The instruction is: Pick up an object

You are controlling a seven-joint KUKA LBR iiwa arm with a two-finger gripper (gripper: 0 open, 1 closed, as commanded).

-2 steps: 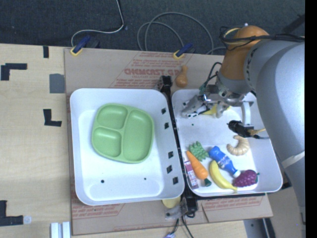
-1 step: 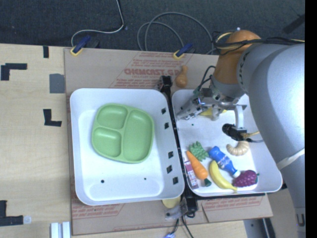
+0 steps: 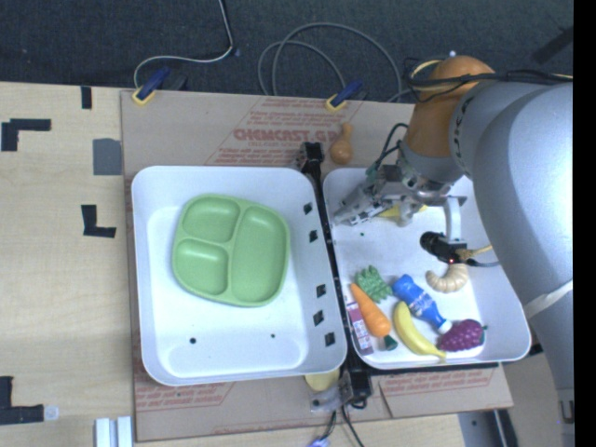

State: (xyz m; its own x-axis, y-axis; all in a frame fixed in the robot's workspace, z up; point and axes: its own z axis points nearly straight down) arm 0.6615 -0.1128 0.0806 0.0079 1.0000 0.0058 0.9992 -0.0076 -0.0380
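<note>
End effector (image 3: 358, 214) low in right bin (image 3: 494, 291), near divider; finger state indeterminate. Nothing visibly held. Carrot (image 3: 374, 315) below end effector toward front wall, long axis running diagonally.

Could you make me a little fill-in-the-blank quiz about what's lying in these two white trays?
1. The green plate lies in the ____ bin.
2. The plate has ____ compartments.
3. The carrot lies just left of the yellow ____.
4. The grapes are ____ in colour.

Missing words: left; three; banana; purple
</note>
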